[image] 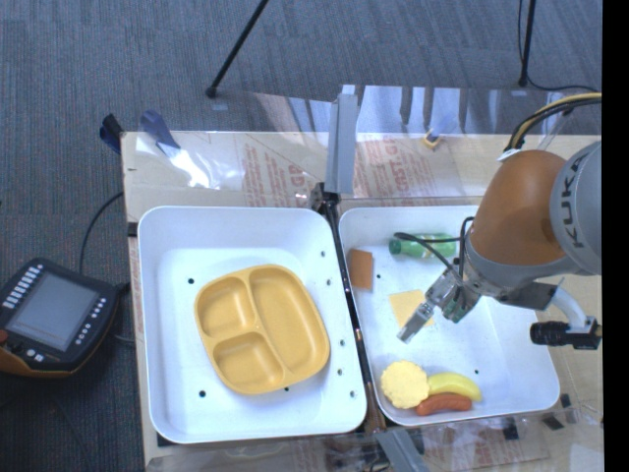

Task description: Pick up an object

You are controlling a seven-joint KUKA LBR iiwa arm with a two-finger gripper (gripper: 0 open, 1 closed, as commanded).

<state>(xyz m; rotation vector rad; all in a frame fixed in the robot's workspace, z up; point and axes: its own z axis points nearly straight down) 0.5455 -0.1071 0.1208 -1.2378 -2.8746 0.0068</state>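
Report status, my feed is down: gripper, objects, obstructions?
Gripper in right bin, over cheese slice, holding nothing. Banana, carrot near front. Nothing blocking.

The two white bins point(246, 226) look like smooth, shiny plastic. The yellow tray point(261, 328) looks like matt plastic. The toy banana point(454, 385) is smooth and a bit shiny. The desk point(285, 170) looks like brown cardboard under clear, shiny plastic sheet. The floor point(118, 37) is rough grey carpet. The arm's orange band point(526, 209) is glossy.
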